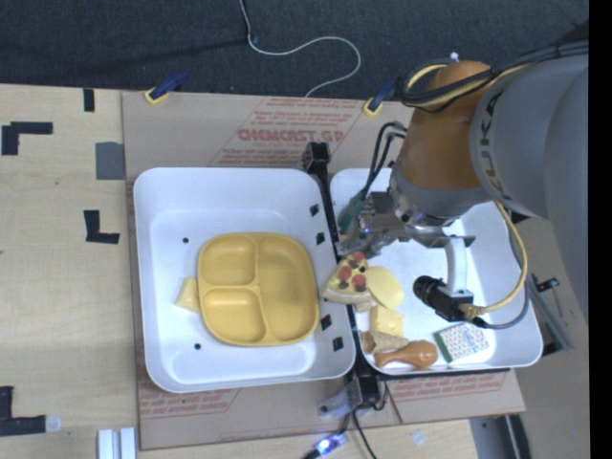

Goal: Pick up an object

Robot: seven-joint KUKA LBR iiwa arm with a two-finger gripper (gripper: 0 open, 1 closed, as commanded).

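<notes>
**Arm low over the right bin, beside the toy food**

Two shallow white bins sit side by side on a cardboard sheet on the tabletop (pixel 57 285). The left bin (pixel 158 199) holds a yellow divided plate (pixel 256 288), lying flat near its middle, with a pale yellow wedge (pixel 185 295) peeking out from under the plate's left edge.

The right bin (pixel 507 352) carries a small cluster of toy food along its left side: a pizza slice (pixel 348 283) with red dots leans over the divider between the bins, a pale yellow round piece (pixel 384 285) lies touching it on the right, a cheese-like block (pixel 387 324) sits just below that, and a brown drumstick (pixel 407 355) lies at the bottom. A small checked packet (pixel 463 342) rests near the drumstick (its print is too small to read).

The grey arm (pixel 535 142) with its orange band (pixel 440 151) reaches in from the right. The pincer (pixel 361 242) hangs just above the pizza slice, close to the divider. Whether it is wide or narrow cannot be told from this angle, and nothing is visibly held in it.

A white cable (pixel 306 51) loops over the dark floor beyond the tabletop.
</notes>
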